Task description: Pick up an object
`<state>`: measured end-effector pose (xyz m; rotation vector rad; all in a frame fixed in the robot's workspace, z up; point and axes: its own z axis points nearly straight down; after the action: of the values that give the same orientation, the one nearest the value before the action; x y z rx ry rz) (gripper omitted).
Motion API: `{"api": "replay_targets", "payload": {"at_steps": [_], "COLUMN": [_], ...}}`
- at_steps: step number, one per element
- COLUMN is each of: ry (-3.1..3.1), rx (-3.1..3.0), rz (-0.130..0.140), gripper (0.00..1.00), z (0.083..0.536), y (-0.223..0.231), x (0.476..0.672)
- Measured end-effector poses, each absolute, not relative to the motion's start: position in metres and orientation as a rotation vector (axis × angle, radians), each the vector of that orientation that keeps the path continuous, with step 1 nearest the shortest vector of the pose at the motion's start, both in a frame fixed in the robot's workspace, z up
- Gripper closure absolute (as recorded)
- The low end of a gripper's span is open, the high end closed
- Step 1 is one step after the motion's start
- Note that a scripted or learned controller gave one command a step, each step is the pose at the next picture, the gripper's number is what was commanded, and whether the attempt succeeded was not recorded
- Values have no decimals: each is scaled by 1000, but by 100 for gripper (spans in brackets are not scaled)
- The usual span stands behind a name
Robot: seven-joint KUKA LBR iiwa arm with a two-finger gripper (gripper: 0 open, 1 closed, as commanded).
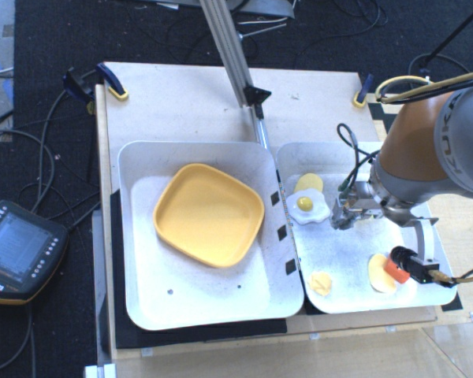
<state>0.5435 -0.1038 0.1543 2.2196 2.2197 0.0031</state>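
Fried-egg toy (307, 205): flat white wavy-edged shape, glossy yellow yolk at centre; lies in right bin (343, 296) near its left wall. Pale yellow round piece (308, 183) touching egg's upper edge. Small yellow lump (321, 283) near bin's front. Yellow disc (381, 273) with orange-red piece (396, 269) at front right. Left bin (134, 290): square yellow plastic plate (210, 213), rounded corners, smooth. Tool (344, 216) low in right bin, just beside egg's right edge; opening cannot be told.

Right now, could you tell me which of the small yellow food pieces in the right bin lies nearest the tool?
The fried egg, white with a yellow yolk, lies just left of the tool. The yellow round piece sits behind it; the small yellow piece lies near the front rim.
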Motion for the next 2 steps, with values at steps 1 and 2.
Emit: {"api": "replay_targets", "payload": {"at_steps": [1,2], "ry": [2219,2221], "rx": [2218,2221], "rz": [5,0], "gripper": [100,100], "z": [216,222], "y": [-105,-105], "x": [547,547]}}
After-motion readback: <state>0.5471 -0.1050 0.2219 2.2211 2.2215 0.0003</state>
